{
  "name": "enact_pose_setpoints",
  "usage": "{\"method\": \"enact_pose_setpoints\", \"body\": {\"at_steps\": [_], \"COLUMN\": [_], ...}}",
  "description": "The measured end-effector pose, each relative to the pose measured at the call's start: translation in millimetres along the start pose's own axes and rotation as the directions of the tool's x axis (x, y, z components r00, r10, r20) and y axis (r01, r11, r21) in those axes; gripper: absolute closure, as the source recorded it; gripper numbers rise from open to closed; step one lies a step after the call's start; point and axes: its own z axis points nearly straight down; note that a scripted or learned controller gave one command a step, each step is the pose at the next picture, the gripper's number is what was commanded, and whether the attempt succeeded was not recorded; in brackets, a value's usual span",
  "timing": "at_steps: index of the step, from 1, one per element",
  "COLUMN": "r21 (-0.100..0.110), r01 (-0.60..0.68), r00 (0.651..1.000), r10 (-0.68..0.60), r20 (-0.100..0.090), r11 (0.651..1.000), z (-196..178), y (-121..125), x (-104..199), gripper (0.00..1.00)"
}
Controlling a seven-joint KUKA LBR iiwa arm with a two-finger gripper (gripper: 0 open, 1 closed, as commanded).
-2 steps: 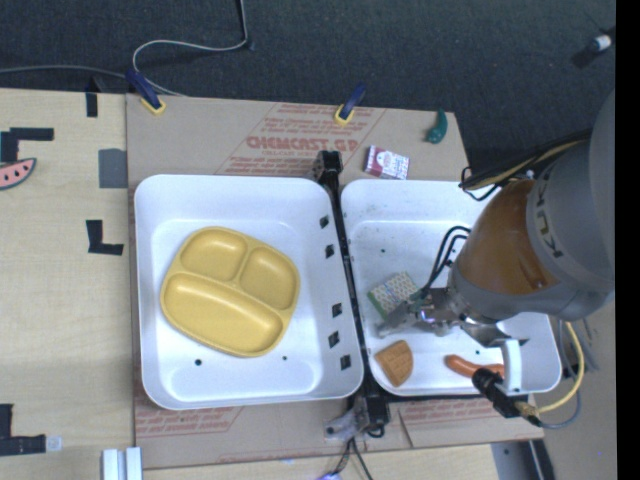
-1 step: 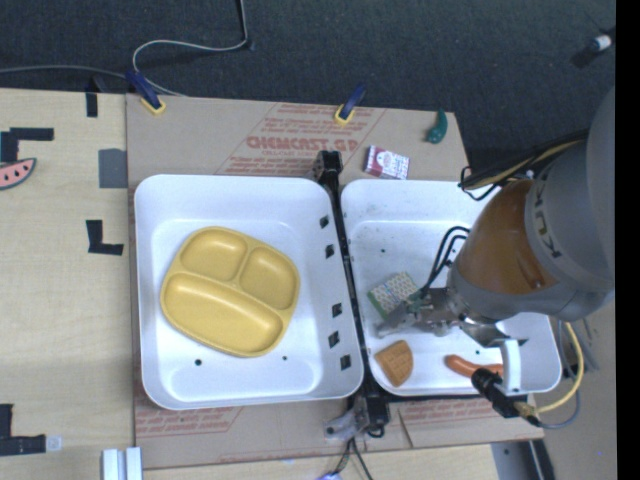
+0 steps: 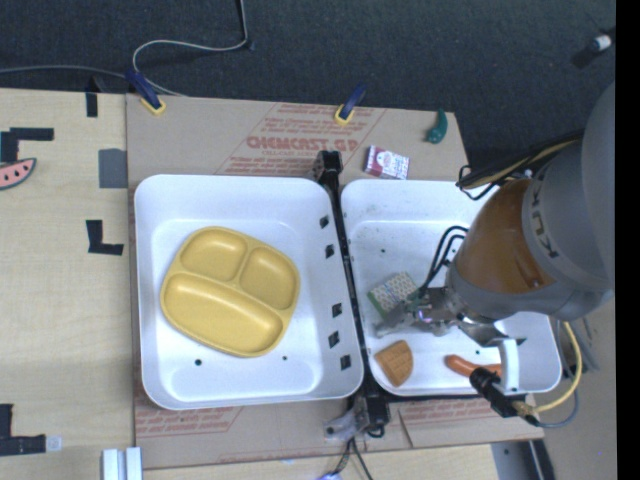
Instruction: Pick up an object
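In the right bin lie a green-grey checkered block, a tan bread-like wedge near the front rim, and an orange carrot-like piece at the front right. My gripper reaches in from the right and hangs low between the checkered block and the tan wedge, close to the block's lower edge. The grey arm with its orange band covers the bin's right side. I see nothing clearly held.
The left bin holds a yellow divided plate. A small red-and-white packet and a green item lie on the cardboard behind the bins. Yellow clamps and cables sit at the back edge.
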Motion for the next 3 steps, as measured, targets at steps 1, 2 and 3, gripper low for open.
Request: {"method": "enact_pose_setpoints", "body": {"at_steps": [1,2,3], "r21": [-0.002,-0.002,-0.001], "r01": [0.001,0.001,0.002], "r00": [1.0,1.0,1.0], "r10": [-0.001,-0.001,-0.002], "r20": [0.0,-0.001,-0.001], "r11": [1.0,1.0,1.0], "z": [-0.2,-9.8,-9.7], "y": [-0.7,-0.3,-0.4], "x": [0.2,0.6,0.6], "gripper": [0.0,1.0,0.0]}}
